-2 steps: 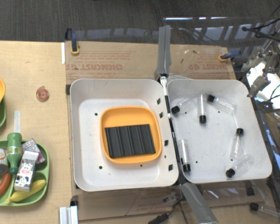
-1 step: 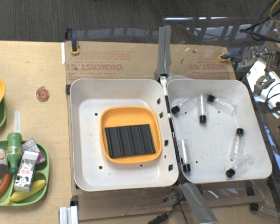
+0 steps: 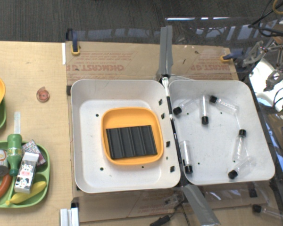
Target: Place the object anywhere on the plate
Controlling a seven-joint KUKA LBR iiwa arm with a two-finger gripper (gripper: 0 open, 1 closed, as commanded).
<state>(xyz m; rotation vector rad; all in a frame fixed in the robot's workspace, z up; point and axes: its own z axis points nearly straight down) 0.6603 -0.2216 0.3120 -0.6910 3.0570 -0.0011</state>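
Orange is what I read first: the plate (image 3: 132, 114) sits in the middle of the left bin (image 3: 85, 126), and a black ribbed slab (image 3: 132, 141) lies flat on it, inside the rim. That slab looks to be the task's object, and it rests on the plate.

The right bin (image 3: 217, 145) holds several clear tubes (image 3: 204, 109) with black caps, scattered and lying on their sides, most towards its edges. Both bins rest on cardboard (image 3: 118, 62).

On the wooden table (image 3: 28, 69) to the left I see a green tray (image 3: 40, 186) of toy food near me, with a green bottle (image 3: 14, 149) and a small carton (image 3: 24, 173) in it. A pink disc (image 3: 43, 94) lies farther off.
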